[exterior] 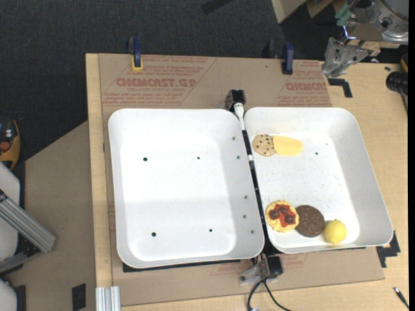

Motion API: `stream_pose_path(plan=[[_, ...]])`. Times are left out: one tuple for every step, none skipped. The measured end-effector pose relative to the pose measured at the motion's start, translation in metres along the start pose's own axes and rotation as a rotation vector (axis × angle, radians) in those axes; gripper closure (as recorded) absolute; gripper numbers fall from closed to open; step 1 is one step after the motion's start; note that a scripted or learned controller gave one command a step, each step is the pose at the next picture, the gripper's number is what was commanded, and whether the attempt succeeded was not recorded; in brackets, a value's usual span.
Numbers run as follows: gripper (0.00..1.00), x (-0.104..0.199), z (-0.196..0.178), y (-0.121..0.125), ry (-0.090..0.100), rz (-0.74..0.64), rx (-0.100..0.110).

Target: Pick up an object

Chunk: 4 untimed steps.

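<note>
The tool [338, 56], its grip state impossible to tell, is hanging beyond the right bin's [363, 164] far edge, while the nearest objects, a cookie [263, 145] and yellow chip [288, 146], are lying below-left of it.

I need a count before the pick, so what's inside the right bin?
The right bin holds five items: a chip cookie, a yellow piece, a red-topped tart, a dark cookie and a lemon. Nothing looks stacked.

White bins [175, 125], speckled tan cookie [262, 145], yellow lemon [335, 232], dark brown cookie [310, 220]
</note>
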State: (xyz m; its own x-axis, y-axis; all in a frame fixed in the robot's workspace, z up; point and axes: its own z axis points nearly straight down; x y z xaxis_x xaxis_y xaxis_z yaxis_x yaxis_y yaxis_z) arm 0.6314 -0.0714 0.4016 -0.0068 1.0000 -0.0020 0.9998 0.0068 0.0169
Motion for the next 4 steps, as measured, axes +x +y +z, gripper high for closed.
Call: stream_pose_path(plan=[[1.00, 0.082, 0.071, -0.033, 0.005, -0.002, 0.025], [1.00, 0.144, -0.065, -0.009, 0.005, -0.001, -0.002], [1.00, 0.196, 0.044, -0.062, 0.002, 0.001, 0.030], [1.00, 0.227, 0.046, -0.122, 0.003, 0.002, 0.023]])
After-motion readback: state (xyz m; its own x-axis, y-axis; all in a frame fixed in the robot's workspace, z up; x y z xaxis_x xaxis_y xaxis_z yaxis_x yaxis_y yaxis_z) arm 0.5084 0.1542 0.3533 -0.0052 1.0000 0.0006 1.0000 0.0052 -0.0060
